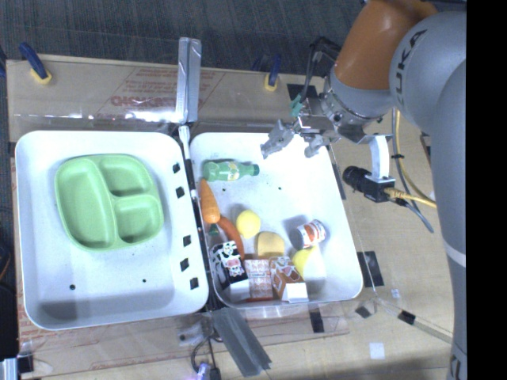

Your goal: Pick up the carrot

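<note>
Carrot [208, 203] lies in the right bin [333, 192], tight along its left wall, long axis running up and down the view, just below a green bottle [228, 169] lying on its side. The end effector [293, 138] hangs over the bin's upper edge, well apart from the carrot and above and to its right; its two fingers look spread, with nothing between them, so it is released and grasping nothing. It seems raised rather than down among the things, which suits an approach not yet begun.

Outward from there, the arm [412, 46] reaches in from the right. Below the carrot a red sausage-like piece [230, 232] lies almost touching it, then a lemon [248, 223], a small can [310, 233] and a crowd of packets [261, 279] at the bin's near end. The left bin [32, 283] holds a green tray [109, 200].

Because the carrot hugs the wall, a finger probably has little room on that side; closing across its width from above looks the likelier way in.
</note>
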You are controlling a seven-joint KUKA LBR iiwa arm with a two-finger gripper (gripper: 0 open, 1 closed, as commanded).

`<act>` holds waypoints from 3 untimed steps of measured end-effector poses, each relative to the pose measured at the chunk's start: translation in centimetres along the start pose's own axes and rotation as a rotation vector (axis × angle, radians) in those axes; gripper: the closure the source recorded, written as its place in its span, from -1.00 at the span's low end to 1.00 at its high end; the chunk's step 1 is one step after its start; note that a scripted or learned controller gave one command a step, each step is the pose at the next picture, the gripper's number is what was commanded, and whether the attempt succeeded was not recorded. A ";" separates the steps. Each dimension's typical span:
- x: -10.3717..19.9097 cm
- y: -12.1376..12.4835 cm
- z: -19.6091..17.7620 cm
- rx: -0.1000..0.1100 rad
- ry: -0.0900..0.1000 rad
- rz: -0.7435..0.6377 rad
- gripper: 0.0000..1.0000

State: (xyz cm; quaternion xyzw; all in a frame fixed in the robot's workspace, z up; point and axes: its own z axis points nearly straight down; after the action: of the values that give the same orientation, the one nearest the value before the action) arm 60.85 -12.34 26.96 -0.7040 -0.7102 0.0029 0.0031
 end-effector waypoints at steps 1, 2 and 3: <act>1.1 0.8 3.2 -0.001 0.000 -0.249 -1.00; 1.5 -1.3 16.6 0.001 0.000 -0.098 -1.00; 2.2 -2.9 17.6 -0.017 -0.011 -0.197 -1.00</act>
State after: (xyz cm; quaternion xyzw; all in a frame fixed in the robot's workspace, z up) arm 57.77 -10.17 9.42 -0.6309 -0.7759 0.0001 -0.0066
